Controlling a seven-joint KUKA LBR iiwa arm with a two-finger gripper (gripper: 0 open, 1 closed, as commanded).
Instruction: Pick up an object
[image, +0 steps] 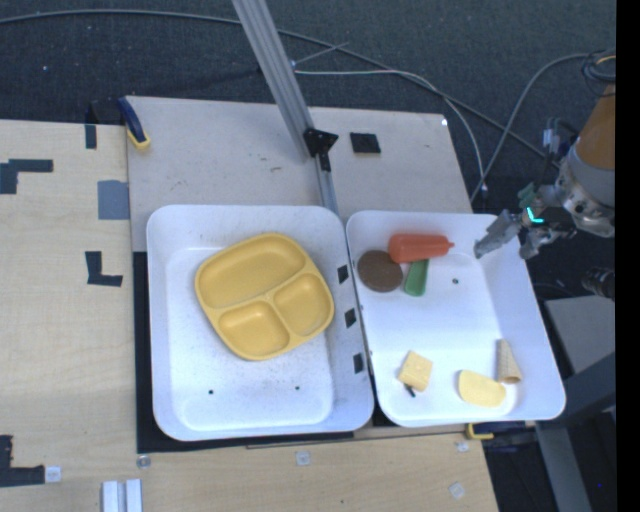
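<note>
We log: gripper (509, 238) over the right bin's (520, 300) upper right rim, jaws spread, grasping nothing. Inside: orange carrot (419, 246), green piece (416, 277), brown disc (379, 270), cheese wedge (416, 370). Left bin (170, 320): yellow divided plate (264, 295).

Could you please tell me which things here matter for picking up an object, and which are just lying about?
For the job: pincer; orange piece, green piece, brown disc, yellow cube, yellow slice, tan cone.

Lying about: yellow divided plate, cables, blue-and-yellow clamp.
</note>
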